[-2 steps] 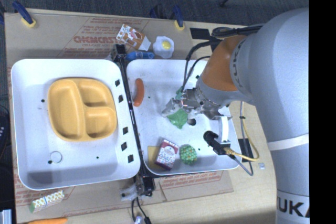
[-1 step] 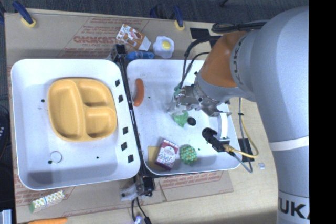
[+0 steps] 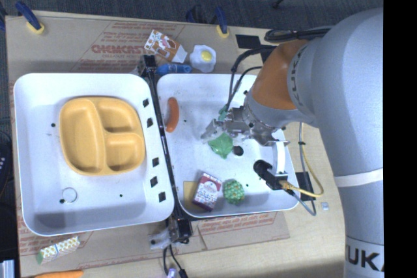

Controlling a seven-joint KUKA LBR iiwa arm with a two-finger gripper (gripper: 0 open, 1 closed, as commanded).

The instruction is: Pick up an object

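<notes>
Looking down on a cardboard-covered bench [image 3: 117,42] over dark carpet, two white bins side by side. Left bin [image 3: 32,159] holds a yellow divided tray [image 3: 102,134]. Right bin [image 3: 195,91] holds an orange sausage-shaped piece [image 3: 172,114], long axis running near-to-far in view, close to the divider; a red carton [image 3: 208,191] and green ball [image 3: 234,191] touching near the front wall; a green leaf-like piece [image 3: 221,144] mid-bin, no clear long axis. Gripper [image 3: 225,130] is down in the right bin directly over the green piece's upper edge; can't tell from this angle whether it's gripping anything. Outside the bins at the far edge: small carton [image 3: 159,44], blue item [image 3: 172,68], yellow-and-white item [image 3: 204,58].
</notes>
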